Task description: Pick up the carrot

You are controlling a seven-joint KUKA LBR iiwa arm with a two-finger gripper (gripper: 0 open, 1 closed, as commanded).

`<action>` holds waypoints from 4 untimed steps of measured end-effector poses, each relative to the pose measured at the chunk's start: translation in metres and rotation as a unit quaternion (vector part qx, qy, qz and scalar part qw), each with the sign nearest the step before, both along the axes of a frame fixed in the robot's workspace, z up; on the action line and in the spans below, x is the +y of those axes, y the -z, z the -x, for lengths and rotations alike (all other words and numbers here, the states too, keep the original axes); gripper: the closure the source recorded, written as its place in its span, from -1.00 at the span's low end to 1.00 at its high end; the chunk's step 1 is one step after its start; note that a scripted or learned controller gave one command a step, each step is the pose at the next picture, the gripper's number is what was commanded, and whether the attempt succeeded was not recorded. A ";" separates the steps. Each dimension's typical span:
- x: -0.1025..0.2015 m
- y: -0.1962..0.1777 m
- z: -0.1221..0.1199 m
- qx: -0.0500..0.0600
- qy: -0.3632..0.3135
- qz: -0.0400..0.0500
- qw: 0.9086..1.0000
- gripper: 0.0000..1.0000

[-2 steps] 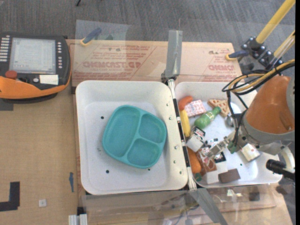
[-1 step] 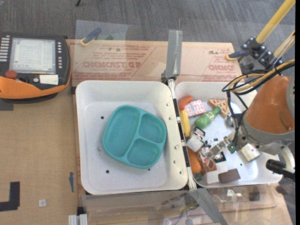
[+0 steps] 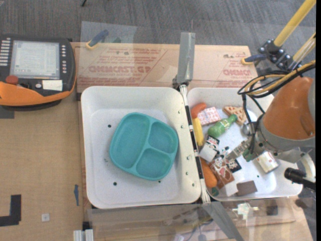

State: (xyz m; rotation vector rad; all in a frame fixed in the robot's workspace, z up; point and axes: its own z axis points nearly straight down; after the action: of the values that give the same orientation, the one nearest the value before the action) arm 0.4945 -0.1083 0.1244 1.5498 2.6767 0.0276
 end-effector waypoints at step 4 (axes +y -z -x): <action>0.061 -0.104 0.014 0.024 -0.413 0.006 0.911 1.00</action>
State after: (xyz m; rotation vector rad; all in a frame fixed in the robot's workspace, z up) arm 0.4802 -0.0471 0.2288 0.3113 3.1248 0.0016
